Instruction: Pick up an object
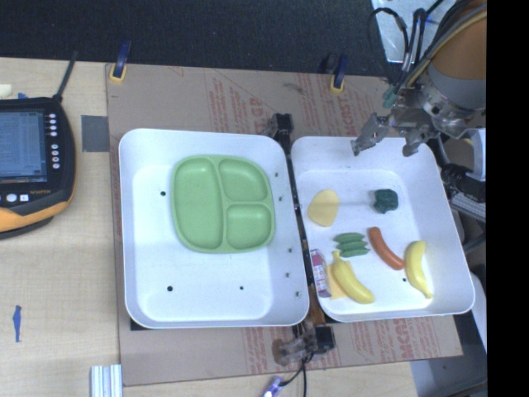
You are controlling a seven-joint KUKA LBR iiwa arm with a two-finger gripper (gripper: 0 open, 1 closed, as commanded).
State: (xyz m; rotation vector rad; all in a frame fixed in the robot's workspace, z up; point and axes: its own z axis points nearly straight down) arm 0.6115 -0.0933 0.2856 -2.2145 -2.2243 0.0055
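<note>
- The gripper [386,142] hangs over the far edge of the right bin [445,222], its 2 fingers spread apart with nothing between them.
- In the right bin lie a pale yellow piece [324,208], a dark green lump [385,199], a green pod [351,244], an orange-red sausage [385,247] and 2 bananas [350,279] [418,268], all apart from the gripper.
- A small pink packet [319,272] lies at the bin's left wall, just beside the nearer banana.
- The left bin [149,288] holds a green divided plate [223,203].
- A handheld control pad [31,160] rests on the bench [58,304] at the left.
</note>
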